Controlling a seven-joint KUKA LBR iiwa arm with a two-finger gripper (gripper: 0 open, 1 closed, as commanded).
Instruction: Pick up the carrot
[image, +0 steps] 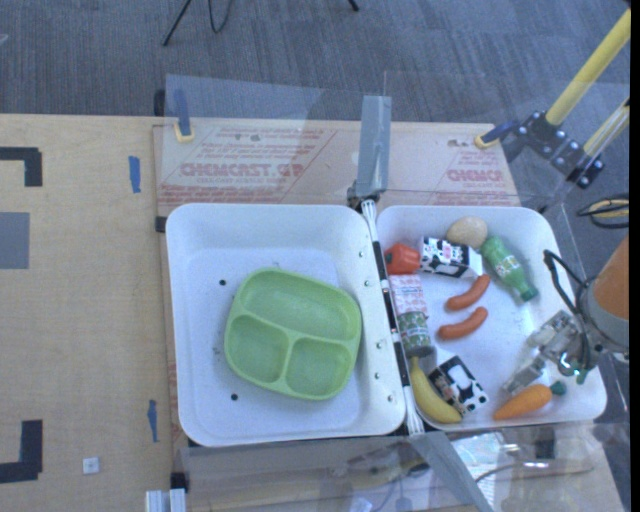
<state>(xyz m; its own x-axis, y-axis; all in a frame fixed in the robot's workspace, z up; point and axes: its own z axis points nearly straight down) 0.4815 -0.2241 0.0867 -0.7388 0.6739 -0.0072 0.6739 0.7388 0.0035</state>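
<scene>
White plastic formed the 2 bins, set side by side on the bench (80, 330). The left bin (190, 250) held 1 green tray (292, 333) with 3 compartments, lying near its middle. The right bin (520, 225) held everything else. The arm (612, 290) came in from the right edge, its orange band showing above the wrist. The gripper (545, 362) hung low over the bin's near right corner, its fingers parted a little and pointing down and left; nothing sat between them. One fingertip (527, 378) was just above the carrot's thick end, and whether it touched I could not tell.

A banana (432, 395) lay along the near left side of the right bin, touching a black and white carton (462, 383). A long wrapped packet (410, 315) lay against the left wall. A green bottle (508, 268) lay tilted near the far right. The carrot (522, 402) lay on the bin floor at the near right corner, its thin end pointing left, well apart from the banana. 2 sausages (462, 323) lay near the middle, 1 above the other. A second black and white carton (447, 256) lay at the far side, between a red pepper (403, 258) and a potato (466, 232).
</scene>
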